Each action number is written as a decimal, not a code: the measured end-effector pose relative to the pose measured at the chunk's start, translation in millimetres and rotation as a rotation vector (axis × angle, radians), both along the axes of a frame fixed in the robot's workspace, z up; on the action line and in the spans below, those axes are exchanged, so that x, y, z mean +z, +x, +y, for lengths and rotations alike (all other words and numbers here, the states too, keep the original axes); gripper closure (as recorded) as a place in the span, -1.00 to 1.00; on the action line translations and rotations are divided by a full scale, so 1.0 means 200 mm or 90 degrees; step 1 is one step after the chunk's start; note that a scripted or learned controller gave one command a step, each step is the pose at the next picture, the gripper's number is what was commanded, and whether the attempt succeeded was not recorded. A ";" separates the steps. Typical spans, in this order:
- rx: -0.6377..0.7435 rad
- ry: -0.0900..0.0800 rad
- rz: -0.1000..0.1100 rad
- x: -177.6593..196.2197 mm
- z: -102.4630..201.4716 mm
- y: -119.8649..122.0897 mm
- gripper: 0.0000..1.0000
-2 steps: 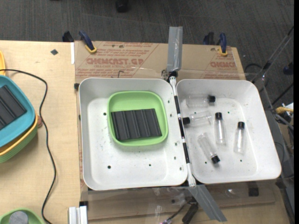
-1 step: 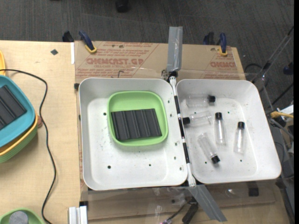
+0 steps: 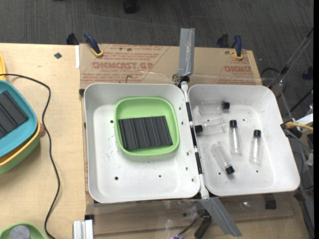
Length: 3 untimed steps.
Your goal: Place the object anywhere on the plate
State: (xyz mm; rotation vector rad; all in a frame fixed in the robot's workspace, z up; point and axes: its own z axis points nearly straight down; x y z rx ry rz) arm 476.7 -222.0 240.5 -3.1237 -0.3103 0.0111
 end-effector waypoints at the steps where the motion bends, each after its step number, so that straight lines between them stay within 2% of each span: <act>1: 0.000 0.000 0.000 0.00 0.00 0.00 -1.00; 3: -0.001 0.000 -0.001 -0.06 0.01 0.00 -1.00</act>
